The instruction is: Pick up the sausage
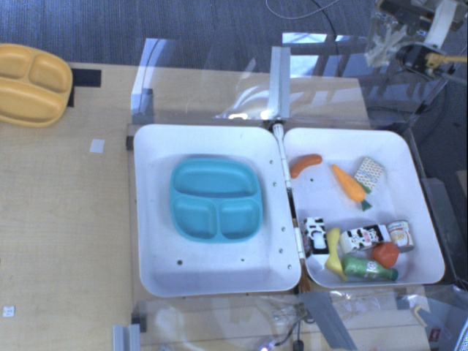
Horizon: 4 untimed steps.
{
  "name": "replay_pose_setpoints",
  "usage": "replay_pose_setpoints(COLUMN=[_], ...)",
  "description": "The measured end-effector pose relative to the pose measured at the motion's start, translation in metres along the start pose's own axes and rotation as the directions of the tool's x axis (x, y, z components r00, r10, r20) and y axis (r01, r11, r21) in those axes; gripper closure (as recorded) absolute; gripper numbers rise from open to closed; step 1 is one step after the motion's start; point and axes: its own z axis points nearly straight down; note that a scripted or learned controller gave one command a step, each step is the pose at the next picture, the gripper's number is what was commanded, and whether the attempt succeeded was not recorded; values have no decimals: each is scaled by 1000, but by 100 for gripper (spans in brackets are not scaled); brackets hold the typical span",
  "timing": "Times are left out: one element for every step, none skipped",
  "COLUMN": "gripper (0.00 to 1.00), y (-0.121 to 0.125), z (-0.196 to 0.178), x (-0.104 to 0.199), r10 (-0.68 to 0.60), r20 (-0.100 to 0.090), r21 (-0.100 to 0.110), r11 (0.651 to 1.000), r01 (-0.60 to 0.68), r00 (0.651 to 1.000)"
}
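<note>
1. Sausage [305,164] lies in the right bin [417,170], at its upper left corner near the divider, apart from the carrot [349,183].
2. Gripper [385,46] sits above the bins at upper right; its grip state cannot be told.
3. Blue tray [216,199] rests in the left bin [157,196].

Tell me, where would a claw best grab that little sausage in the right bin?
Probably across the middle of the sausage, coming straight down from above. It lies flat, long and thin, near the bin's left wall, with bare floor on both long sides and the carrot well apart.
</note>
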Motion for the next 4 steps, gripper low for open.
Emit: replay_pose_setpoints(gripper=[100, 100, 100, 100], y=[0, 0, 0, 0], z=[-12, -24, -36, -49], x=[2, 5, 7, 9], r10=[-8, -16, -24, -32], r20=[-2, -4, -6, -9], r21=[-5, -11, -17, -23], r11=[1000, 1000, 1000, 999], r01=[8, 16, 24, 32], r00=[1000, 1000, 1000, 999])
